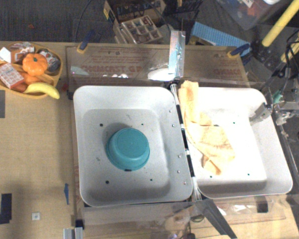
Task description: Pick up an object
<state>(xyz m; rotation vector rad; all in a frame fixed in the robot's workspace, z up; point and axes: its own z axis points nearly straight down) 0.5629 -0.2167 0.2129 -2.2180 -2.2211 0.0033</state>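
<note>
Even overhead light, white bins [89, 108] glaring pale, picture slightly soft throughout.

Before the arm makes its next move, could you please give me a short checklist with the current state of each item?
1. Object in left bin: teal bowl lies upside down near the middle. Ok.
2. Object in right bin: yellow cloth lies crumpled along its left side, draped onto the divider. Ok.
3. Gripper position: at the right bin's right edge, apart from both objects. Not ok for grasping.
4. Something held: nothing visible at the gripper. Ok.
5. Finger opening: cannot tell.
</note>
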